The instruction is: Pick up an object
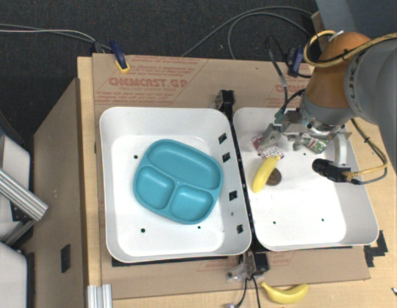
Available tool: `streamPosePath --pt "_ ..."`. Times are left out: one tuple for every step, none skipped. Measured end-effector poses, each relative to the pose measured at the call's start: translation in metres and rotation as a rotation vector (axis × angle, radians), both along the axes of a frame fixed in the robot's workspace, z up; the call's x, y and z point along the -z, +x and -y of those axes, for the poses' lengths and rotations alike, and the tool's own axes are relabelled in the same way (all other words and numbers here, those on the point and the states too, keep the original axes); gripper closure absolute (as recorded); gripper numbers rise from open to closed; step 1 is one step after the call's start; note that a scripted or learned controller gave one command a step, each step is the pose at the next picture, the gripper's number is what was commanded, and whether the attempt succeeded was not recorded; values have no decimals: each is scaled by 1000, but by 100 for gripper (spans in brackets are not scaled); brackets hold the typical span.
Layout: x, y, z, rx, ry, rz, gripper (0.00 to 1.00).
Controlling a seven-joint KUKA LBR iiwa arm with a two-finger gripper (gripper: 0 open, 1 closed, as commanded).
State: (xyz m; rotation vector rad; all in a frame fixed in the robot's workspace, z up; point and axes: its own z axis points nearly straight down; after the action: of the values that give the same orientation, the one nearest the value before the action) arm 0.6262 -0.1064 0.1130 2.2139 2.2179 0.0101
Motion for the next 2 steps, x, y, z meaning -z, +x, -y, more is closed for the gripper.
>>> streamPosePath --pt "29 0 -1 0 2 -14 0" --pt "17 1 -1 1 3 -11 100"
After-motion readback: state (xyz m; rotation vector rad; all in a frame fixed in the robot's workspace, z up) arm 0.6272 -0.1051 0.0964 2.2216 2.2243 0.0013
